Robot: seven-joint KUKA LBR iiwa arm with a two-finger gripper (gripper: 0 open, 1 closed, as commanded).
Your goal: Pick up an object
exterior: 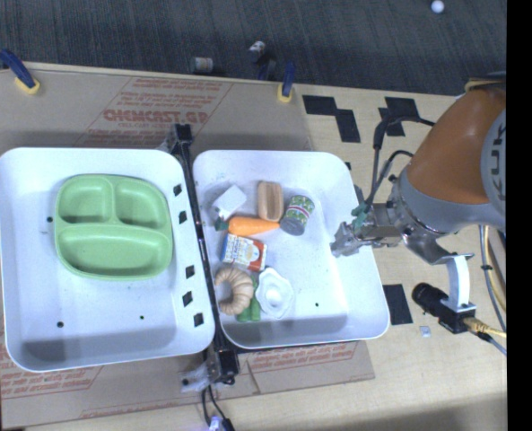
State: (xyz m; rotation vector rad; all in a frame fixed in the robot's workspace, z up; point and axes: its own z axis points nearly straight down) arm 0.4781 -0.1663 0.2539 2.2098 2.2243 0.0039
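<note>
A tabletop covered with a printed cardboard sheet is seen from above at a slant; two shallow white bins sit on it side by side, their inner edges touching along a black clip strip. The left bin holds a pale green divided plate with three compartments, lying flat in the bin's upper half. The right bin holds a cluster of small items gathered toward its left and centre. A grey robot arm with a broad orange band enters from the right of the view; its hand sits at the right bin's right wall, just over the rim, apart from all the items; the view is too small and dark there to tell whether the hand is open or closed, and nothing can be seen in it.

Inside the right bin, from larger to smaller: a toy carrot lies crosswise near the centre; below it rests a small printed food box; a tan croissant-like pastry lies near the bin's lower left, touching something green; beside it is a white fried-egg toy, possibly with a pale yolk; a tan bread roll stands above the carrot; a small green-labelled can lies tilted just right of the roll; a white wedge-shaped piece sits at the upper left.
</note>
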